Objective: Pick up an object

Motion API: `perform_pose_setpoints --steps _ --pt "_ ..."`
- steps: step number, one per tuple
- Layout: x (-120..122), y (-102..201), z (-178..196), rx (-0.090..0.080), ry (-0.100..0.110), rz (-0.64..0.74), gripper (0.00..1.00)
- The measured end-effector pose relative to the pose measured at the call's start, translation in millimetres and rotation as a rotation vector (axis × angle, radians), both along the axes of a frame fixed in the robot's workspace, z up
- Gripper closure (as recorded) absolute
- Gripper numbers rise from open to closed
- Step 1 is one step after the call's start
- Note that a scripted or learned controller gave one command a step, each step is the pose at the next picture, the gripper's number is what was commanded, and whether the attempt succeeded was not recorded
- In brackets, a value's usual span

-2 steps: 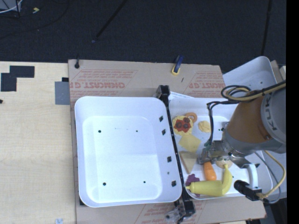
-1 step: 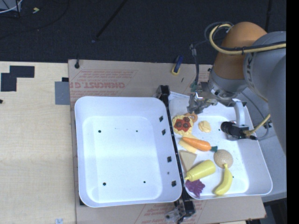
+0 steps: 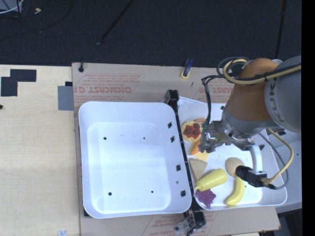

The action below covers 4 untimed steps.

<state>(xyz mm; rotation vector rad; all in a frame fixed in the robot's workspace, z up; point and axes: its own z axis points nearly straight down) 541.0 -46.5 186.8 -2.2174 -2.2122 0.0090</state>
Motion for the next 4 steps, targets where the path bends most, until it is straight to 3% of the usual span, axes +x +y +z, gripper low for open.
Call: perform_pose_setpoints --steps 1,2,3,4 --pt "-44 -40 -88 -0.004 -0.014 0.001 1.00" --pt "8 -36 -50 -0.003 -0.013 0.004 1.00" --pt "5 -36 -52 -0.002 -0.007 0.001 0.00" --pt "54 -36 -101 -0.002 -0.012 0.004 0.00"
